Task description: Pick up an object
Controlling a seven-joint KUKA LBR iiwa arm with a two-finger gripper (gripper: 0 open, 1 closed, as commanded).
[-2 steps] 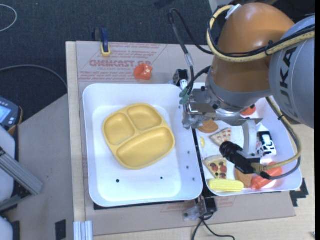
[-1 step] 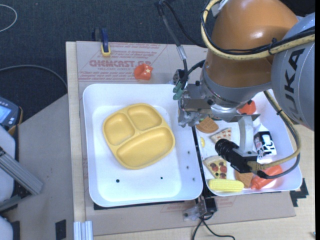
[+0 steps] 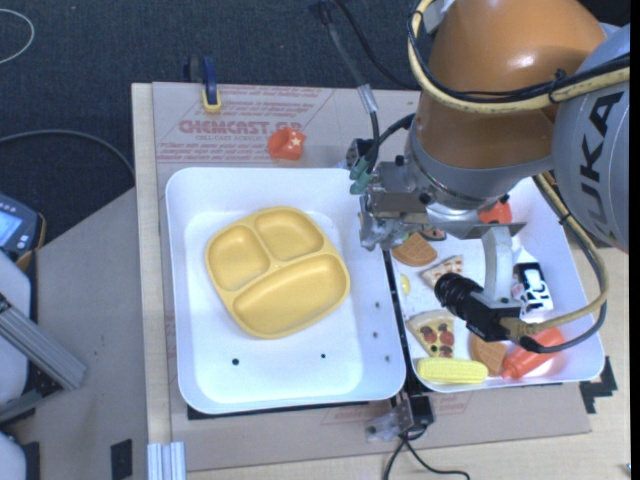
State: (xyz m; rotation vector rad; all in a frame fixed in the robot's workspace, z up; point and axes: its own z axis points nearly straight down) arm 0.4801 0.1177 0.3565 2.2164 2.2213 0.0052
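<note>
Hovering over the right bin (image 3: 575,268), gripper (image 3: 400,230) near its left wall; grip state not discernible. Toy pizza slice (image 3: 432,333) and corn cob (image 3: 452,371) lie close; descend centred on one.

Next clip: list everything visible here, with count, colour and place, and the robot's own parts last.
Bins: two, white, side by side on the bench.
Divided plate: one, yellow, three compartments, in the left bin.
Toy corn cob: one, yellow, front of the right bin.
Toy pizza slice: one, right bin, beside the corn.
Strawberry-like toy: one, red-orange, on the board behind the left bin.
Clamp: one, blue and yellow, board's back edge.
Arm: one, grey with orange band, over the right bin.
Hand: at the bins' divider.
</note>
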